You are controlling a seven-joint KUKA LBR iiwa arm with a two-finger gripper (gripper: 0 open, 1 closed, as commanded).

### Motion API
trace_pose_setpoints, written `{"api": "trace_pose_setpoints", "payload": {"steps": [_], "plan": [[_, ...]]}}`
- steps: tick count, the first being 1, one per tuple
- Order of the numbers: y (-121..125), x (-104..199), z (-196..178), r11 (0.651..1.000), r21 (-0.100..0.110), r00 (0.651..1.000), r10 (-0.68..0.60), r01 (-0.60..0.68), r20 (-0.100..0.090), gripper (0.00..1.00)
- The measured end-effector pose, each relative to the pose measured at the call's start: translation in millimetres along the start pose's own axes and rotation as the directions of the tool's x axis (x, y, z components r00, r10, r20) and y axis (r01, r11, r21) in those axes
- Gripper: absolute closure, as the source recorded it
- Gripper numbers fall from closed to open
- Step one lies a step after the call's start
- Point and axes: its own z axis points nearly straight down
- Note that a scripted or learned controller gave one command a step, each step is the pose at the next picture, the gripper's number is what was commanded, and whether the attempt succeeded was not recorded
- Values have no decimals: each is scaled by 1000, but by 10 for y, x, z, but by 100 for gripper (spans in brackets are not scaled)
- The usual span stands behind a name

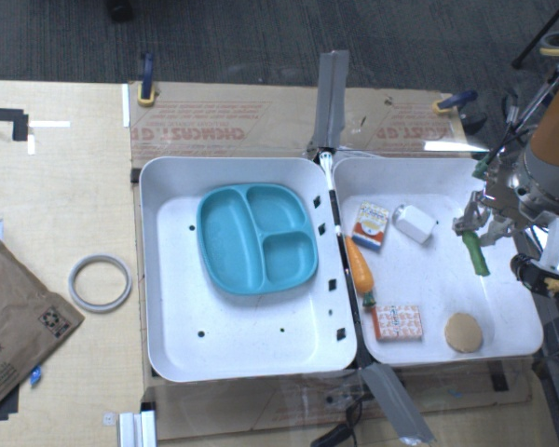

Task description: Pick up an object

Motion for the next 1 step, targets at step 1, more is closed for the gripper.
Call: {"api": "trace_pose_setpoints", "payload": {"steps": [1], "plan": [[627, 813, 62, 1000, 2, 1000, -4, 4, 2, 100]]}}
